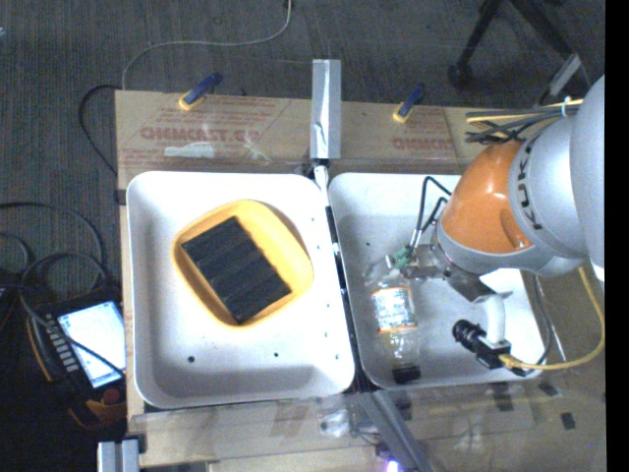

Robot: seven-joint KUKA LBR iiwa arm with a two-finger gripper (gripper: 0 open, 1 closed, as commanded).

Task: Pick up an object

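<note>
Biggest thing first: the grey arm (550,185) reaches in from the right, its orange band (486,214) bulging over the right bin (362,226). The gripper (421,262) hangs low over the middle of that bin, tucked under the wrist, and from up here I cannot tell whether it is released or clenched. Nothing shows in its grasp.

Left of the gripper, across the divider, sits the left bin (157,226). Beyond both bins, on the far side from the gripper, a sheet of cardboard (221,131) lies flat. It is pinned by two blue-and-yellow clamps (200,90), one over each bin, with a metal strip (325,106) standing between them.

Now the contents. Well to the gripper's left, in the middle of the left bin, lies a yellow dish (287,226), and a black ridged block (236,268) rests inside it, turned at a slant.

Here's the one to watch: a clear plastic bottle (393,313) with a pale label. It lies on its side in the right bin just below and a touch left of the gripper, its upper end near the tool. Whether they touch I cannot tell.

Smallest of all, a little black piece (406,373) lies past the bottle's lower end, against the near wall of the right bin, apart from the gripper.
</note>
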